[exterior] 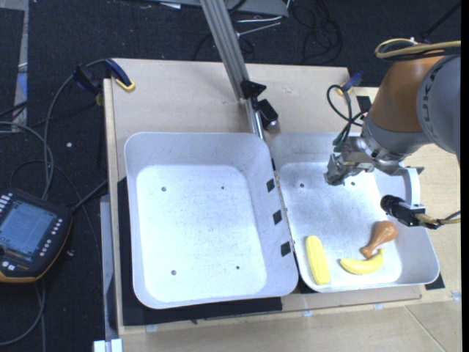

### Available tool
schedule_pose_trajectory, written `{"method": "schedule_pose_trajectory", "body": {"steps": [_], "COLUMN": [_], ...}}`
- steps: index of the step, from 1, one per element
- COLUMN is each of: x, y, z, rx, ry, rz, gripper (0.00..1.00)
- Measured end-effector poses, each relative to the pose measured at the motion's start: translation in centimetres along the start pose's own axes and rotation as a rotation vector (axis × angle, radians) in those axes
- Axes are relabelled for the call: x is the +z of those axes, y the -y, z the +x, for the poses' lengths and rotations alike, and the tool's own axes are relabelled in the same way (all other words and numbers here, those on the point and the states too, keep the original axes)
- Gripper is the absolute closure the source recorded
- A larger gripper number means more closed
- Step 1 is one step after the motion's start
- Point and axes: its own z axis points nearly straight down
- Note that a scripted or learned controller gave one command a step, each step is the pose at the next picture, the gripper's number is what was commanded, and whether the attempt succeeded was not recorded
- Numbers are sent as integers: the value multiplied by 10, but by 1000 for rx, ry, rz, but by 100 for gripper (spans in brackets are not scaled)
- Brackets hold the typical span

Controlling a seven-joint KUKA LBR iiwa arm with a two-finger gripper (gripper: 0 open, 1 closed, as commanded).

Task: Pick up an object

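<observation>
I log the gripper (338, 173) at 12 o'clock in the right bin (421, 279); finger state I cannot tell. At 6 o'clock: corn cob (317, 259), banana (361, 265), drumstick (379, 237).

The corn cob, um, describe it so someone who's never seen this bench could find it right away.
Take the right-hand white bin, the one the arm reaches into, and look along its near edge. Three small things lie there; the corn cob is the leftmost, a straight yellow stick lying lengthwise. The banana beside it is curved, and the drumstick is brown.
</observation>
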Motion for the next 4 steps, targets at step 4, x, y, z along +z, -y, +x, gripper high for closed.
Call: {"method": "schedule_pose_trajectory", "body": {"steps": [4], "x": [-58], "y": [-13], "z": [149], "rx": [-4], "ry": [-2], "rz": [5], "gripper": [100]}}
